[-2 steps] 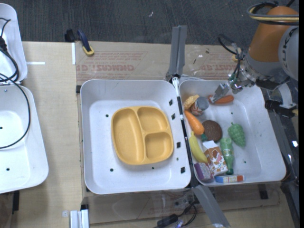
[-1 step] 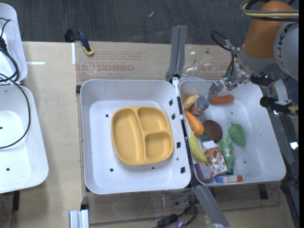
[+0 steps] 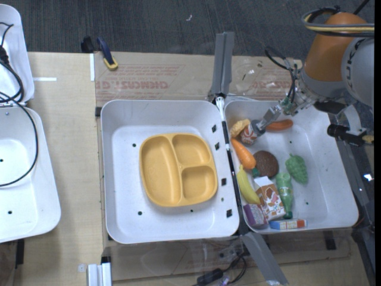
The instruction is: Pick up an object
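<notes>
My gripper (image 3: 257, 128) reaches down into the back left part of the right bin (image 3: 324, 154). Its tip sits by a small brownish can (image 3: 248, 136) and a yellow piece (image 3: 239, 126). A thin orange-red item (image 3: 281, 124) lies just right of the gripper. Further forward lie an orange carrot (image 3: 243, 153), a brown round object (image 3: 266, 162), a green leafy toy (image 3: 297, 168), a banana (image 3: 247, 187), a green bottle (image 3: 284, 193) and a printed box (image 3: 271, 202). I cannot tell whether anything is held.
The left bin (image 3: 119, 159) holds a yellow divided plate (image 3: 178, 168). A purple item (image 3: 255, 217) and a small red-white box (image 3: 289, 223) lie at the right bin's front edge. A grey post (image 3: 223, 61) stands behind the bins' shared wall.
</notes>
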Motion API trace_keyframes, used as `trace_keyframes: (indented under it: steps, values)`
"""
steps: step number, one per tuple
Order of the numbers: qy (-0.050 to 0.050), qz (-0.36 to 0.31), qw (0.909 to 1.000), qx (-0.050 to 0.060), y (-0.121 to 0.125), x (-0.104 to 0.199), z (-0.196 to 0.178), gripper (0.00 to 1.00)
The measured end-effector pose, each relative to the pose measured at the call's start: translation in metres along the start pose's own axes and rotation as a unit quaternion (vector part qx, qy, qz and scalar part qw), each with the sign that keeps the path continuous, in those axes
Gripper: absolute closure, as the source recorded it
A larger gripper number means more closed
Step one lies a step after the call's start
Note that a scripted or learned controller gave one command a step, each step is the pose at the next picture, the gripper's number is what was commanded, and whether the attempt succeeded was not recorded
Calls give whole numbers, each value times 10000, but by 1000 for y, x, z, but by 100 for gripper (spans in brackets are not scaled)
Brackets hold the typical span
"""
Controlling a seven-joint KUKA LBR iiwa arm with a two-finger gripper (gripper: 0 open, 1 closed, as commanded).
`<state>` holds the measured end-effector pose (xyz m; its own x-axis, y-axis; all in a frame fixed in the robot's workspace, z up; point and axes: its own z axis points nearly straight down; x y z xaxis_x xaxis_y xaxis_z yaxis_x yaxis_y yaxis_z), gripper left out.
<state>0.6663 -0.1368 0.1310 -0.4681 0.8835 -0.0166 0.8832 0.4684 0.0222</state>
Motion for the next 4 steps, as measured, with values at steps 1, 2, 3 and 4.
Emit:
trace_keyframes:
  steps: [1, 2, 3, 4]
  values:
    - [-78, 1166, 9931, -70, 13, 14, 10, 0]
    - [39, 2196, 9755, 113, -13, -9, 37, 0]
    - [40, 2180, 9758, 137, -14, -9, 28, 100]
    - [35, 2978, 9545, 125, -8, -1, -29, 100]
